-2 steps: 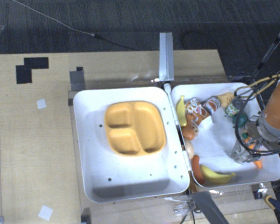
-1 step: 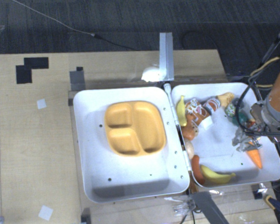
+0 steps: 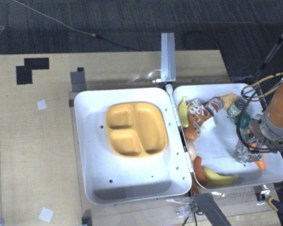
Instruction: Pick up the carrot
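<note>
The carrot (image 3: 260,164) lies near the front edge of the right bin (image 3: 278,175), a small orange tip showing just under the end effector (image 3: 247,156). I judge this the reach-and-grasp step: the next move calls for closing squarely on the carrot, then lifting. Whether it is open or grips anything I cannot tell. Farther back, the arm (image 3: 280,111) leans in from the right, wrist pointing down.
</note>
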Available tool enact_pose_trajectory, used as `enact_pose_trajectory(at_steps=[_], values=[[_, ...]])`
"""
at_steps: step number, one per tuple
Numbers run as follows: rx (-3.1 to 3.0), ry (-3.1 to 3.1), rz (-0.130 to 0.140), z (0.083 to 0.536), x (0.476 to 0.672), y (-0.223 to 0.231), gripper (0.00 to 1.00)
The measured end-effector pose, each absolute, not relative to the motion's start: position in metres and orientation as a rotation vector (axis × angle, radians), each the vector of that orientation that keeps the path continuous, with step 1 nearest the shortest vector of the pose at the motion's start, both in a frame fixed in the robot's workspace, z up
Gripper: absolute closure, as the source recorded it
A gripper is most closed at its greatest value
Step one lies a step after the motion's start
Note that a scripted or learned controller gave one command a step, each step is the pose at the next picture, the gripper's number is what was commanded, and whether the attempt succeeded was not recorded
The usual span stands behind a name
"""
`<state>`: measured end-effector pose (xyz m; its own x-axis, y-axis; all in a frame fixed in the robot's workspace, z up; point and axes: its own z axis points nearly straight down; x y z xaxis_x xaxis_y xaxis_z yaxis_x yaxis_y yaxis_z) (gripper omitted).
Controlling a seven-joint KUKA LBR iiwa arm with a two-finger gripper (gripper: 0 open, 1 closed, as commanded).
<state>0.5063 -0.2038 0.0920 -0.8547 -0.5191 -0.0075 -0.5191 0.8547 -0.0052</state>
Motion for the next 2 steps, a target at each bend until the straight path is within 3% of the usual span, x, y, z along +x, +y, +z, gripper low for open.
enact_pose_trajectory(at_steps=[1, 2], values=[[-0.729, 3.044, -0.007, 0.147, 0.529, -0.196, 1.0], [-1.145, 2.912, -0.012, 0.09, 0.506, -0.205, 1.0]])
